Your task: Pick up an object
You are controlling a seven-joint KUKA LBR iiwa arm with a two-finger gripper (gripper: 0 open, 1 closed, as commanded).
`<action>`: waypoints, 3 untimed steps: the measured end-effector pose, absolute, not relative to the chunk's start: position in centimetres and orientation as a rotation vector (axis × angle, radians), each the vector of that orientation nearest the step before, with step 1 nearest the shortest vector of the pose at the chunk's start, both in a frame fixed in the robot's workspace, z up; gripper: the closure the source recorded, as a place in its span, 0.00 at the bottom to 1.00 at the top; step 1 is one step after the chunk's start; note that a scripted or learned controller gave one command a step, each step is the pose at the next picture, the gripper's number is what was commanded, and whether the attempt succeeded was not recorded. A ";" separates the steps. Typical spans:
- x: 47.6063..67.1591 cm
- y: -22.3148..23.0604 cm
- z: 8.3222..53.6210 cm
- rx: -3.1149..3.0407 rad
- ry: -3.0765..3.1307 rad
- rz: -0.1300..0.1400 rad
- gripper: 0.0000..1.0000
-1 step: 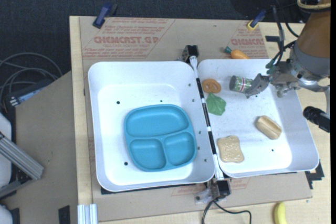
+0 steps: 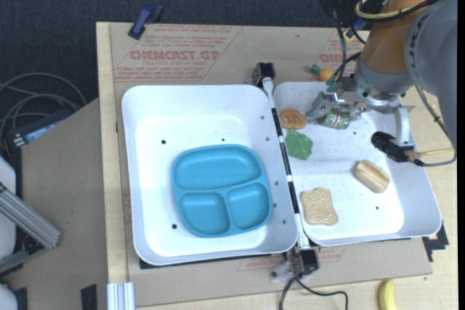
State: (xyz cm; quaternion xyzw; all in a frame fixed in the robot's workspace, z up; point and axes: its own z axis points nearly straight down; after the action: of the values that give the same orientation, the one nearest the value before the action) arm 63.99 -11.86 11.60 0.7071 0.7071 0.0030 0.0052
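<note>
1. Reaching in from the right, the grey arm point(image 2: 429, 33) hangs over the far end of the right bin point(image 2: 418, 218).
2. Its gripper point(image 2: 336, 111) sits low there, just above a small green-and-red object point(image 2: 338, 120); whether it pinches anything, I cannot tell.
3. Near it lie a round brown cookie point(image 2: 293, 119) and a green leafy piece point(image 2: 298, 145).
4. Nearer the camera rest a tan bread roll point(image 2: 371, 176) and a beige cracker point(image 2: 318, 206).
5. The left bin point(image 2: 145, 127) holds a blue divided tray point(image 2: 221, 189).
</note>
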 end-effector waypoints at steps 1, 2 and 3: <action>65.7 -12.5 10.7 2.206 2.208 0.014 0.00; 66.0 -12.3 12.2 2.201 2.205 0.029 1.00; 66.0 -12.3 12.1 2.201 2.206 0.026 0.00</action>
State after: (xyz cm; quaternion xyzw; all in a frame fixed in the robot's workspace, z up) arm 65.96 -12.28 12.06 0.7063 0.7077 0.0085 0.0125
